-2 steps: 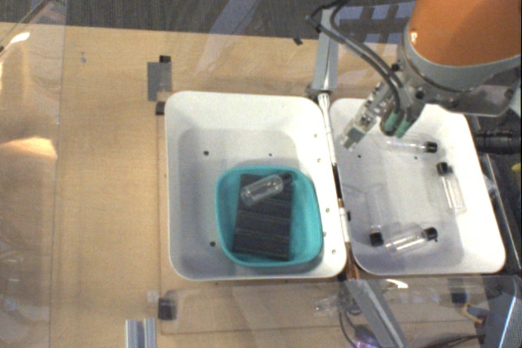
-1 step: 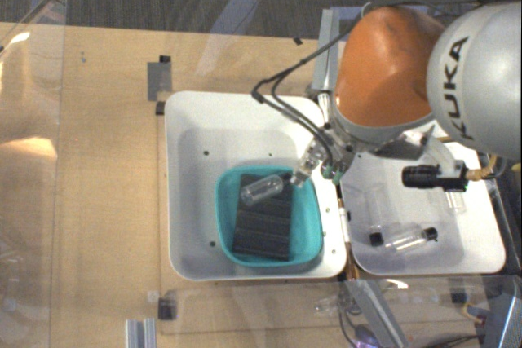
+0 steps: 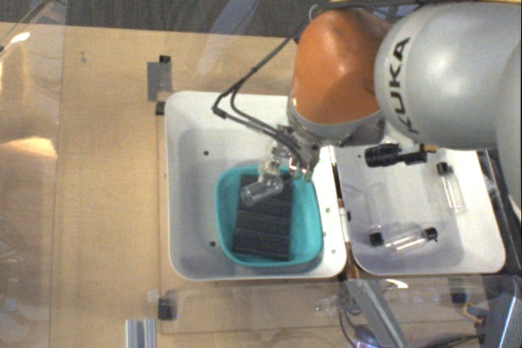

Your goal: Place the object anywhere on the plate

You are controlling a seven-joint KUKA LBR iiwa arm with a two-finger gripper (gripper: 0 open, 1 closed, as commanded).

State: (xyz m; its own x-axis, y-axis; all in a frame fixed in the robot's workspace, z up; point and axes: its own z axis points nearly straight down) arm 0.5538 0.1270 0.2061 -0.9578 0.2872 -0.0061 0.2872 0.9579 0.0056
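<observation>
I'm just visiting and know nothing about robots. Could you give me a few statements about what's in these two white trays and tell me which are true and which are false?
1. The teal plate sits in the left bin. True.
2. A dark ridged block lies on the plate. True.
3. The plate is in the right bin. False: that bin holds clear tubes with black caps, not the plate.
4. The hand is over the right bin. False: it is above the plate in the left bin, with a clear tube-like object right at it.
5. The arm has a blue band above the wrist. False: the band is orange.
</observation>
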